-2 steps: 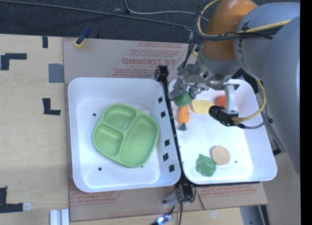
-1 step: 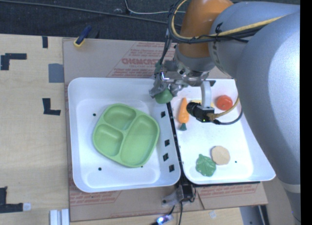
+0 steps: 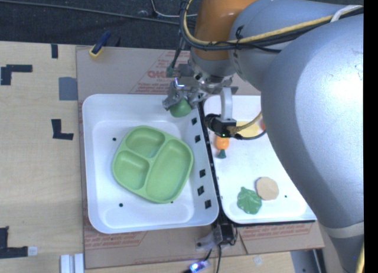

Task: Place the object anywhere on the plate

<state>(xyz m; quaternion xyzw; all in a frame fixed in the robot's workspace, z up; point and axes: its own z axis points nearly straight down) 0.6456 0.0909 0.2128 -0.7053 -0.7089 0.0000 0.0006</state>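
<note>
Over the far-right corner of the left shallow white bin [image 3: 94,165], the two-finger gripper [image 3: 182,101] carries a small rounded dark-green object [image 3: 180,109], seemingly a plastic toy food piece, nipped between narrow-set fingers. Hedge: the fingertips are partly lost in clutter, so the hold looks real but shallow. The object hangs just beyond the plate's far edge, not yet over it.

Handling guess: light, stiff, smooth plastic, so probably slippery on the pads and not fragile. A grip across its widest middle would suit; a pinch on the top curve could squirt it out.

Counts:
- One light-green three-compartment plastic plate [image 3: 153,163], lying in the left bin.
- Two white bins; the right one [image 3: 277,159] sits alongside, touching at the divider.
- Right bin holds one small orange toy piece [image 3: 221,143] near the divider, one leafy green toy vegetable [image 3: 248,201], and one round tan cookie-like disc [image 3: 267,188] just beside it.
- One arm, one gripper.
</note>
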